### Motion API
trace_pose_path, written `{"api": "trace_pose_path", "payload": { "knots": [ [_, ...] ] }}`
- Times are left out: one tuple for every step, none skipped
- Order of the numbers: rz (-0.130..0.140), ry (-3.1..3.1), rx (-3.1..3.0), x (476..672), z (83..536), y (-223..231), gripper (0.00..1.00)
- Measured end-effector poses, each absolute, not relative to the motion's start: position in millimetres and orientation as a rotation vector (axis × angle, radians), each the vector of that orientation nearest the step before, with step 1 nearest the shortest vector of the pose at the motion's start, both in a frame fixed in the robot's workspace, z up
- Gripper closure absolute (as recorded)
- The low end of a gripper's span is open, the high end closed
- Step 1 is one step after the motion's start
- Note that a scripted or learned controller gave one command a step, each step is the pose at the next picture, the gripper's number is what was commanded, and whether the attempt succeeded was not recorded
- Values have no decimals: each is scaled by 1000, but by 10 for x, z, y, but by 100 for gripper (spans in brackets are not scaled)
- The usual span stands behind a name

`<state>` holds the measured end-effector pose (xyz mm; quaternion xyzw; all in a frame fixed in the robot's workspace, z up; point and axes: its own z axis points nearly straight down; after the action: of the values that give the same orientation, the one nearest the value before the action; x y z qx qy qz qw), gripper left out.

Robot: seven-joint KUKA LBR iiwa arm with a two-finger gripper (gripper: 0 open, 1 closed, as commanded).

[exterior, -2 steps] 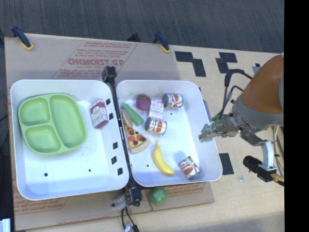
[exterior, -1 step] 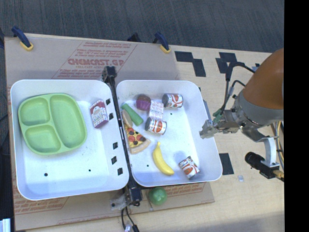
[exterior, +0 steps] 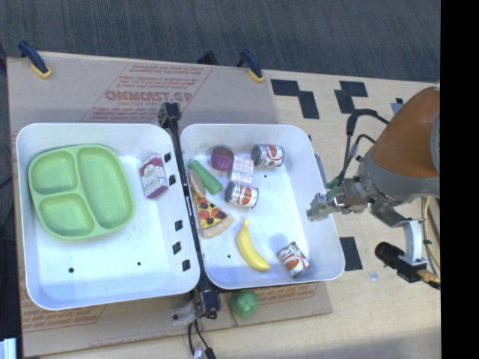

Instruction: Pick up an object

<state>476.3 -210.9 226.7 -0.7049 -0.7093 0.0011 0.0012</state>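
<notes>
The right bin (exterior: 314,172) holds a yellow banana (exterior: 252,248), a pizza slice (exterior: 209,215), a green cucumber (exterior: 204,176), a purple piece (exterior: 221,158), a white packet (exterior: 242,168) and three small red-and-white cans (exterior: 267,155) (exterior: 241,194) (exterior: 293,258). My gripper (exterior: 320,209) hovers over that bin's right rim, above and right of the lowest can, with nothing seen held. A dark red carton (exterior: 153,176) lies in the left bin beside a green divided plate (exterior: 79,191).
A green ball (exterior: 243,303) sits on the bench just below the right bin. Clamps (exterior: 34,60) (exterior: 251,63) hold the cardboard sheet at the back. The arm's orange band (exterior: 408,133) and cables (exterior: 352,152) fill the right side.
</notes>
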Motion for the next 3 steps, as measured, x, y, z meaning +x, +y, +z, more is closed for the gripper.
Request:
{"api": "trace_pose_path", "payload": {
  "knots": [
    [-1, -2229, -2216, 4774, 2450, -2069, 100],
    [1, -2229, -2212, 4770, 2342, -1977, 100],
    [1, -2227, -2217, 4767, 2497, -2111, 100]
  ]
}}
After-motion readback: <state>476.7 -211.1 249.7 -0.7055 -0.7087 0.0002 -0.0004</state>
